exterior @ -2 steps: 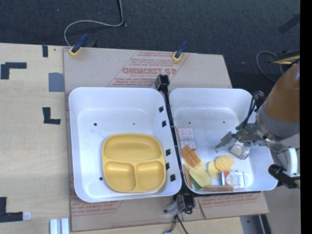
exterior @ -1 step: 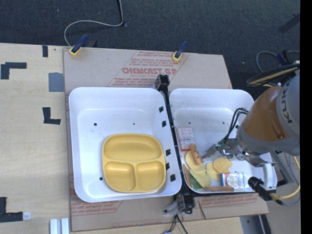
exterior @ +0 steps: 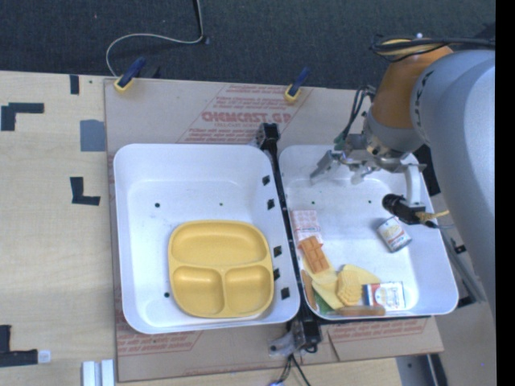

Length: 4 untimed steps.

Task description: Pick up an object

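Note:
My gripper (exterior: 341, 167) hangs over the far part of the right bin (exterior: 364, 207), with its fingers spread open and nothing between them. Nearer the camera in that bin lie a small tin can (exterior: 393, 234), a clear wrapped packet (exterior: 305, 221), an orange waffle-like bar (exterior: 315, 255), some yellow chip-like pieces (exterior: 348, 284) and a small printed box (exterior: 386, 296). All of these sit apart from the gripper, toward the bin's front.
The left bin (exterior: 145, 191) holds a yellow divided plate (exterior: 220, 267). A black divider (exterior: 278, 207) runs between the bins. The grey arm with its orange band (exterior: 402, 95) fills the upper right. Blue-and-yellow clamps (exterior: 129, 75) pin the cardboard's far edge.

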Each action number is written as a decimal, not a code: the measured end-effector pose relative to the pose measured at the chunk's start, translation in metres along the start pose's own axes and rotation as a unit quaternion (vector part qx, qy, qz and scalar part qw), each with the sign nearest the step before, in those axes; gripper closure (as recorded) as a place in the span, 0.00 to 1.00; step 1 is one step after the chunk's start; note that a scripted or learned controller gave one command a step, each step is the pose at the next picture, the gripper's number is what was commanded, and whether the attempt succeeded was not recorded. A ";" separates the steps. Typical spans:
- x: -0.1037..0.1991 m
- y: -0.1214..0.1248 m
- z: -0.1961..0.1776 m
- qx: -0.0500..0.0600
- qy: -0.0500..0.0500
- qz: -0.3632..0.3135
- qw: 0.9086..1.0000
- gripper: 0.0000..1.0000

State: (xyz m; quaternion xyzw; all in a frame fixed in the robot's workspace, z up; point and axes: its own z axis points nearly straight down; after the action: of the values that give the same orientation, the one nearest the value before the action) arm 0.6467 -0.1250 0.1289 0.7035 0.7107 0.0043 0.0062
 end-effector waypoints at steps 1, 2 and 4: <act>0.031 -0.007 0.046 0.008 0.001 0.004 1.000 0.00; 0.023 0.022 0.045 0.007 0.001 0.004 1.000 0.00; -0.059 -0.106 0.040 0.005 0.000 0.006 1.000 0.00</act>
State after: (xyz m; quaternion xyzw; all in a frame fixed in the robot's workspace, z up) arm 0.5414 -0.1852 0.0873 0.7076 0.7066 0.0010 0.0029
